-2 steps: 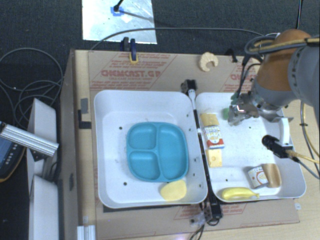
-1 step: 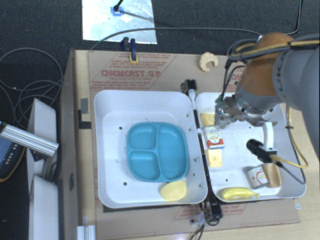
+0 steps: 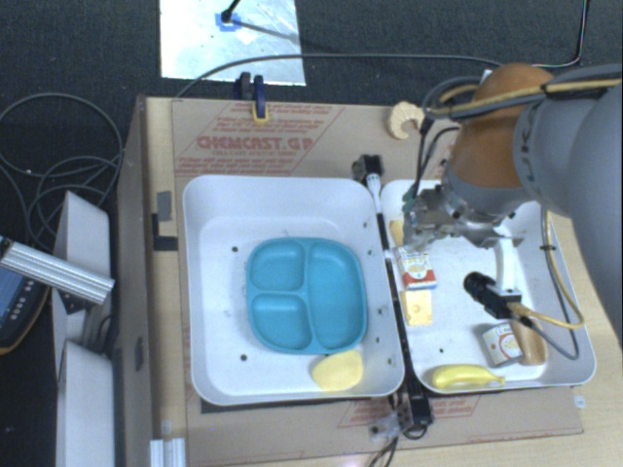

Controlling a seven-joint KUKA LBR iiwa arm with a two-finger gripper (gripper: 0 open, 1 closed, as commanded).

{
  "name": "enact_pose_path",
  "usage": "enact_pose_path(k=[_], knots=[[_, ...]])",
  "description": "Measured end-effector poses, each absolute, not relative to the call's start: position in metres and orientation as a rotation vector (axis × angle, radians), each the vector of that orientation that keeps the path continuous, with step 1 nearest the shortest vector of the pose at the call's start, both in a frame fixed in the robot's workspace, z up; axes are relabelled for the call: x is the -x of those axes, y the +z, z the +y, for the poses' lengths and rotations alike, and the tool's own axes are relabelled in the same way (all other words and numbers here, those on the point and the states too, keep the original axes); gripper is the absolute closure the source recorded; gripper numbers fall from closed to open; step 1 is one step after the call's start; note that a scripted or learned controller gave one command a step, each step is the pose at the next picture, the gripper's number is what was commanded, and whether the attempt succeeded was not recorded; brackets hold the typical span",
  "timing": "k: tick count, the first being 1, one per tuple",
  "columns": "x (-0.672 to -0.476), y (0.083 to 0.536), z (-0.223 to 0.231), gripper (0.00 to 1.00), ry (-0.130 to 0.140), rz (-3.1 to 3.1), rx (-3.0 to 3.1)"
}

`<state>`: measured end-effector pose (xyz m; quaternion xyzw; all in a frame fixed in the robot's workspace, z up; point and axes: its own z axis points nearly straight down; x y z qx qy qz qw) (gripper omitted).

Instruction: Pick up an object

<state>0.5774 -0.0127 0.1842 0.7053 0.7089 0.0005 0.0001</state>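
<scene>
Presently the arm point(image 3: 545, 134) reaches into the right bin point(image 3: 565, 363), its pincer point(image 3: 417, 232) low over the bin's left side, just above a small red and white carton point(image 3: 420, 276); whether the pincer is spread or pressed together cannot be told. Nearer the front edge lie a yellow card point(image 3: 419, 309), a banana point(image 3: 465, 377) and a small tub point(image 3: 500, 342). The left bin point(image 3: 224, 202) holds a blue divided plate point(image 3: 307, 295) and a yellow lump point(image 3: 337, 370).

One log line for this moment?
grey arm's gripper: low over right white bin | under it: small red-and-white carton | grasp: unconfirmed | left bin: blue divided tray
</scene>
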Motion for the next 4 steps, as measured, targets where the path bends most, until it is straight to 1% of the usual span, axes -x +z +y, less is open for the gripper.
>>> enact_pose_path(k=[1, 2, 3, 4], knots=[[-0.598, 0.234, -0.005, 1.00, 0.004, 2.225, -2.214], [-0.598, 0.233, -0.005, 0.00, 0.002, 2.225, -2.215], [-0.621, 0.184, -0.069, 0.00, -0.001, 2.222, -2.220], [-0.635, 0.124, -0.092, 0.00, -0.001, 2.222, -2.219]])
